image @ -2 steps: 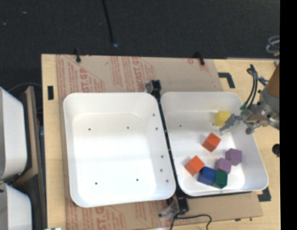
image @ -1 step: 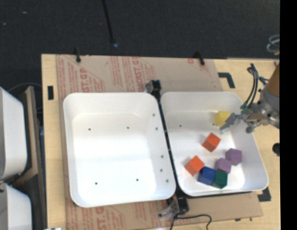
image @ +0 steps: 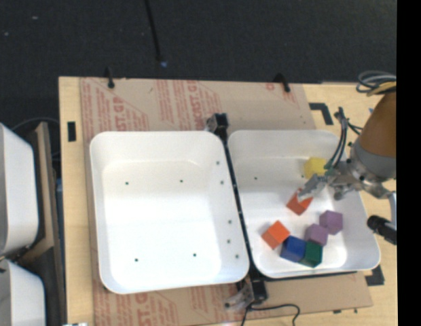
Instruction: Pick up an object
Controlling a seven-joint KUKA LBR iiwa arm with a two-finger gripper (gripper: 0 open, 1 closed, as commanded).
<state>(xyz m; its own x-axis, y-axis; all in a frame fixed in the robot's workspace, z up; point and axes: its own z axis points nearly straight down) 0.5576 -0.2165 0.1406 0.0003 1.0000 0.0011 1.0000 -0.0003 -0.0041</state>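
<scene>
near rim of right bin [image: 312,272]: blue cube [image: 292,248] and green cube [image: 312,253] touching, orange cube [image: 276,233] just left, two purple cubes [image: 331,221] behind. mid-floor: red block [image: 299,203], tilted, matte, at the tips of the pincer [image: 307,194]; cannot tell whether the pincer grips it. yellow block [image: 315,166] beyond. left bin [image: 102,182], smooth white, offers open room. cardboard-covered tabletop [image: 149,104] at far edge.

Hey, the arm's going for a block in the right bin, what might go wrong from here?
The gripper sits at the top edge of the tilted red block, so a slanted face may slip out. The yellow block lies close behind and could get nudged. The purple blocks, blue block and green block crowd the near corner, so a dropped block may scatter them.
</scene>
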